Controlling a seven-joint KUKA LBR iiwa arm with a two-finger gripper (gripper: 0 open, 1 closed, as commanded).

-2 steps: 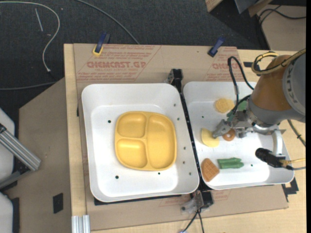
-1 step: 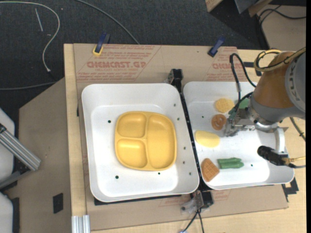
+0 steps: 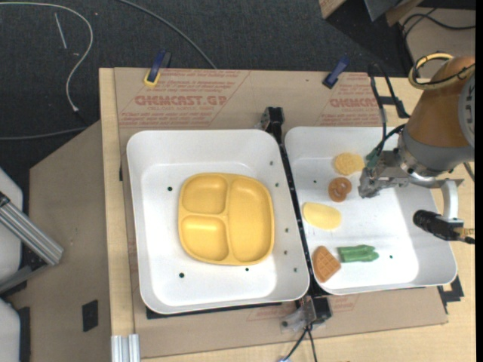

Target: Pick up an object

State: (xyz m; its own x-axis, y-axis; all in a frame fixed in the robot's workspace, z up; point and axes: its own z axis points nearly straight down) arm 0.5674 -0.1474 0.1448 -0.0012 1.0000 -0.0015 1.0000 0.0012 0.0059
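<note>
Two white bins (image 3: 151,164); end effector (image 3: 367,187) fingers indistinct beside brown piece (image 3: 339,189).

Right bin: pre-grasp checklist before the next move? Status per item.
1. Targets present in the right bin: ok. Round cracker, brown donut, pale yellow chip, waffle piece, green pod.
2. Gripper over the right bin: ok, just right of the donut.
3. Object between the fingers: cannot tell.
4. Nearest target isolated: not ok. The donut sits close to the cracker.
5. Waffle piece and green pod separated: not ok, they look to be touching.
6. Left bin contents out of the way: ok. The yellow divided plate sits centred there.
</note>
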